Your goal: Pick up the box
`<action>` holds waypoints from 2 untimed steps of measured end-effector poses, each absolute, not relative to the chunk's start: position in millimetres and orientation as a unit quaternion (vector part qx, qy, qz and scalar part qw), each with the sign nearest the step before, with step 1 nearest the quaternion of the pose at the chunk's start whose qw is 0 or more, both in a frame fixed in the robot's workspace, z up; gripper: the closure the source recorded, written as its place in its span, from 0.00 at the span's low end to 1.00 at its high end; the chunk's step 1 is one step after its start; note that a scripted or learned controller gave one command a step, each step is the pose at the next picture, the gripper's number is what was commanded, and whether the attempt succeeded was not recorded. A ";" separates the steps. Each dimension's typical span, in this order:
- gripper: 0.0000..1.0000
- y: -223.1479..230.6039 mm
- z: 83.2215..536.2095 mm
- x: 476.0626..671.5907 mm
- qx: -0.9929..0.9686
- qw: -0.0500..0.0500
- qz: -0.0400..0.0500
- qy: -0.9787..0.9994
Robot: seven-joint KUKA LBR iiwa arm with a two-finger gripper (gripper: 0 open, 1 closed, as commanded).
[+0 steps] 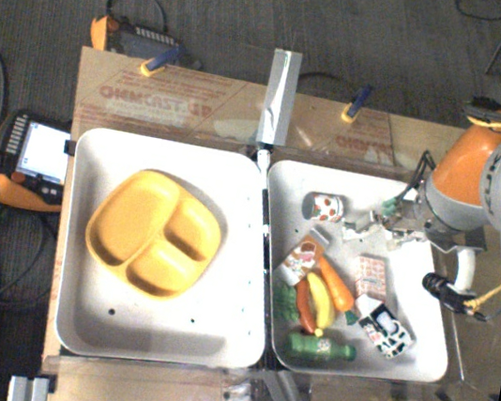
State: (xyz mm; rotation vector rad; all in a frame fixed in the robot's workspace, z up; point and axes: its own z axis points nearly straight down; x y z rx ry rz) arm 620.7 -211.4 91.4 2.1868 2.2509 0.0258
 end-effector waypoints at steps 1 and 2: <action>0.00 -212.1 91.0 632.2 0.659 0.001 0.004 0.752; 0.00 -215.3 92.9 574.1 0.636 0.004 0.007 0.772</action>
